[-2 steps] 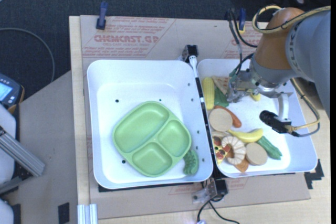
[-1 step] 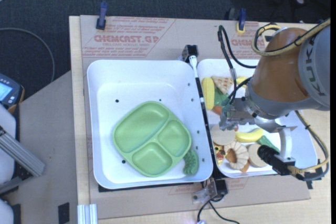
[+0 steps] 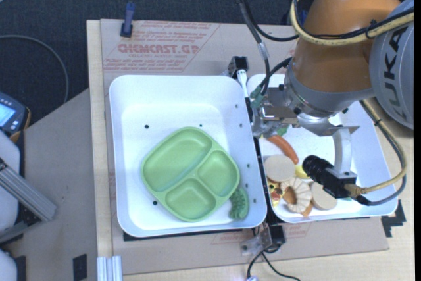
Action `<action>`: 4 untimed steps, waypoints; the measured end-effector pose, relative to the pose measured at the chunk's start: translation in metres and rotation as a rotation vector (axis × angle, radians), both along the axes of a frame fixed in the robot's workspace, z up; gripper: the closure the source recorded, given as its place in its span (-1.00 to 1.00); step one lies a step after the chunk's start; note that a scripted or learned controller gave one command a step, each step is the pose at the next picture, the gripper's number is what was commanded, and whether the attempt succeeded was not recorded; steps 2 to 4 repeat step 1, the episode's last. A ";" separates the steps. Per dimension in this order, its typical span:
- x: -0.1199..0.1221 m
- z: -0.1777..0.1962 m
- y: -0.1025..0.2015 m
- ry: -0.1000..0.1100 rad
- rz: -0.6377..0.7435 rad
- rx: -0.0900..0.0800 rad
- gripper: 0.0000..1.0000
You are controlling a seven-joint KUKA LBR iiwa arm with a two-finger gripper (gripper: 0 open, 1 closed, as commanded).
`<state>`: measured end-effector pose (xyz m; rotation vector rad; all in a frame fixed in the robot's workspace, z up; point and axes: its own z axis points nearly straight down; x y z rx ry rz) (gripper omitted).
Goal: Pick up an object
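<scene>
1. ARM POSE. Arm point(image 3: 348, 43) enters from the view's right, well to the right of the green plate point(image 3: 191, 171). Orange band sits uppermost w/ grey wrist section beneath it. Wrist points down into the right bin point(image 3: 370, 141). Gripper point(image 3: 271, 127) is right of the plate's upper-right corner, just past the wall where the two bins meet.

2. GRIP STATE. Not readable: wrist housing covers the tip, so spread vs. closed cannot be told. Nothing is seen held.

3. TASK ITEM. Nearest candidate is the carrot point(image 3: 283, 146), right of the plate, in the right bin, just below the gripper. Contact btwn the two cannot be confirmed. Carrot lies flat. Long axis is diagonal, from upper left (end nearer the plate) to lower right (end farther from it). Which end is the tip is too small to tell.

4. OTHER ITEMS, REF. PLATE.
- Plate: three compartments, lying in the left bin point(image 3: 164, 102), toward its lower right.
- Green leafy piece point(image 3: 238, 204): against the plate's lower-right edge, in the same bin.
- Beige round slice point(image 3: 279, 168): right of the plate, below the carrot.
- Ridged tan piece point(image 3: 299, 195) and tan disc point(image 3: 322, 198): farther right, level w/ the plate's lower edge, close together.
</scene>
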<state>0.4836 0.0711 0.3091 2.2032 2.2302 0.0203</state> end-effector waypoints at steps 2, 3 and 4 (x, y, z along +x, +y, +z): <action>-0.003 0.100 -0.060 -0.001 -0.017 -0.005 1.00; -0.003 0.100 -0.060 -0.001 -0.017 -0.005 1.00; -0.003 0.100 -0.060 -0.001 -0.017 -0.005 1.00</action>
